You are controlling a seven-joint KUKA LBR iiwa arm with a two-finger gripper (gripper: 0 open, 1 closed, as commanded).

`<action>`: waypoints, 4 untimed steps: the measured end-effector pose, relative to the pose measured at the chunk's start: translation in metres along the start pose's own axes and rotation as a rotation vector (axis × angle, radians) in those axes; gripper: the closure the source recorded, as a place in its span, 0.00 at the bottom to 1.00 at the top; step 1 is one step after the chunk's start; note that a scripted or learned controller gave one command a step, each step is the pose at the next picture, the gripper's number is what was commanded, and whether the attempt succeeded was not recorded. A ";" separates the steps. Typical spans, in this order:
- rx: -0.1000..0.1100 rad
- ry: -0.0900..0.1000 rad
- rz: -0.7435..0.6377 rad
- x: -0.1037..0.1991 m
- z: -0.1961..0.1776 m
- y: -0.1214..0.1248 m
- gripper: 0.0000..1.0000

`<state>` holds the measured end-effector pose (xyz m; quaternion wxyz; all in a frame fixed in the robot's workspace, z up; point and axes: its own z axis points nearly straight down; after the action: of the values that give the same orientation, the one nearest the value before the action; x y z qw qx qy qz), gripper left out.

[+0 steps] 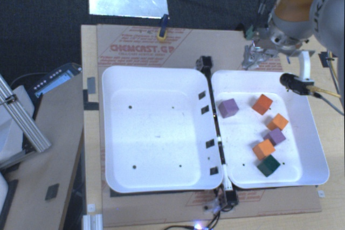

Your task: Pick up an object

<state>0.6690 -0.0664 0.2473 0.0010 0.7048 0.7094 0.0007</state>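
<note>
A grey robot arm [318, 2] with an orange band reaches in from the two o'clock corner of the bench, its upper links cut off by the top and right edges of the frame. Its gripper [254, 57] hangs over the far rim of the right bin [318, 169], at about twelve o'clock from that bin's centre. The fingers are small, metallic and blurred against the cardboard; whether they stand open or closed cannot be told, and nothing can be made out between them.

Six blocks lie apart from the gripper on the right bin's floor. A purple block [228, 107] sits at ten o'clock, near the divider. An orange block [262, 104] lies at one o'clock. A second orange block [278, 122] rests at three o'clock, just beside a smaller purple block [277, 137] that touches or nearly touches it. A third orange block [264, 148] sits at five o'clock, with a dark green block [268, 165] just below it, the two too close to tell if they touch.

The left bin [116, 83] lies alongside, at nine o'clock. A black fitting [295, 83] with a yellow cable overhangs the right bin's far right rim, its shape hard to read.
</note>
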 end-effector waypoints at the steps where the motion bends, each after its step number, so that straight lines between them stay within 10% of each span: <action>1: -0.001 0.001 -0.001 0.024 -0.017 0.000 1.00; 4: 0.002 0.001 0.000 0.130 -0.005 0.000 1.00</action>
<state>0.6686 0.0637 0.2520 -0.0001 0.7048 0.7094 0.0002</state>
